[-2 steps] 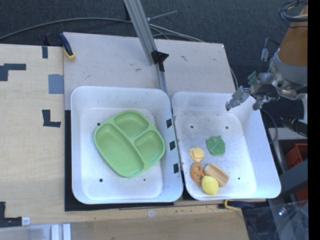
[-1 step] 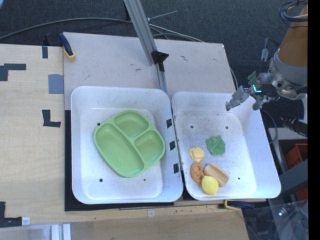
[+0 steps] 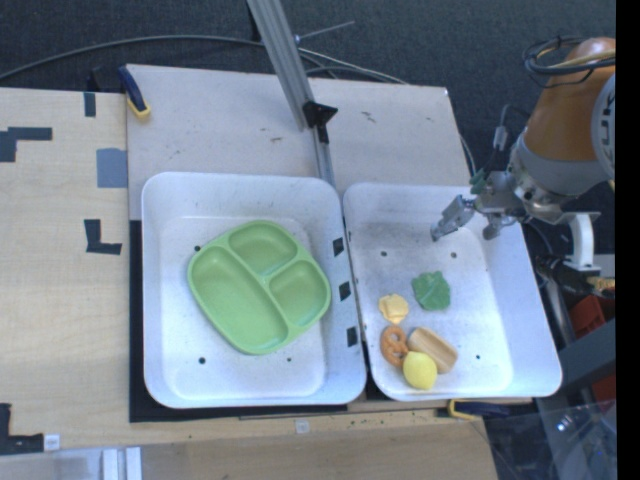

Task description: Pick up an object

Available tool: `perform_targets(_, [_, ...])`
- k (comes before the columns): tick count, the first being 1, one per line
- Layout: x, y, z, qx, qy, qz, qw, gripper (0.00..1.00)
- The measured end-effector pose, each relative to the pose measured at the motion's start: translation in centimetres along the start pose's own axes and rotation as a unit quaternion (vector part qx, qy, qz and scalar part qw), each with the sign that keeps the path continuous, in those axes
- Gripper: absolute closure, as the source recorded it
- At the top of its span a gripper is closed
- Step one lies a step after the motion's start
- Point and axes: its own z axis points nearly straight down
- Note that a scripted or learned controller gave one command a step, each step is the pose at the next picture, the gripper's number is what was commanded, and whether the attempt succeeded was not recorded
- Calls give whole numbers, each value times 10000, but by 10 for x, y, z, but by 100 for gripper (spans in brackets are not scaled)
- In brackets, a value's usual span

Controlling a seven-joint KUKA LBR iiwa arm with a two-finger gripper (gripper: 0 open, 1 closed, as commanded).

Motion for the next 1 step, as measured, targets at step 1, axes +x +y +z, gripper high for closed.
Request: perform_targets(1, [1,1,65,6,2,2,10000,0])
